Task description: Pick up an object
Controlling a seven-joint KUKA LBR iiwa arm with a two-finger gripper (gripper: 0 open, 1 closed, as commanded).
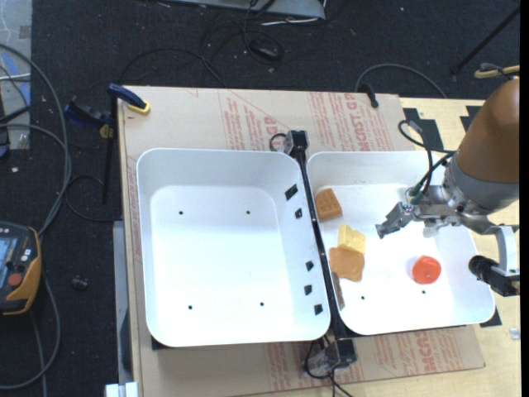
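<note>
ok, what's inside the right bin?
The right bin holds three tan blocks near its left wall and a red disc. The arm and claw cover part of its right side.

Red disc [426, 269] and three tan blocks [348, 263] in right bin [463, 317]

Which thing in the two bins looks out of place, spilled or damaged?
Nothing stands out. Three tan blocks lie close together near the divider in the right bin, and a red disc lies flat apart from them. The pincer hovers above that bin. Nothing has fallen outside.
</note>
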